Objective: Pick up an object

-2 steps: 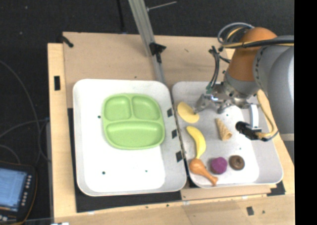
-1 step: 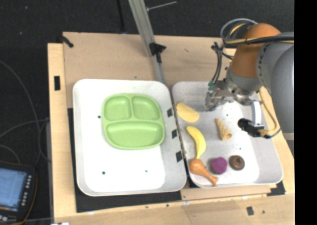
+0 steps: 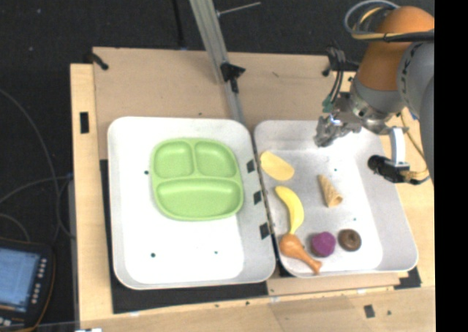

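Currently: gripper (image 3: 327, 133), finger state indiscernible, above right bin (image 3: 380, 177) rear corner; banana (image 3: 291, 208), cone (image 3: 330, 190), doughnut (image 3: 350, 240) inside

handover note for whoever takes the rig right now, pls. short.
Gripper: above the far edge of the right bin, nothing seen between its fingers; open or shut not readable.
Right bin holds: yellow chip-shaped piece, banana, cone, drumstick, purple piece, brown donut.
Left bin holds a green divided plate.
Done: nothing picked yet.
Left: choose an object, descend, grasp, lift. The cone looks nearest to the gripper and lies apart from the rest.
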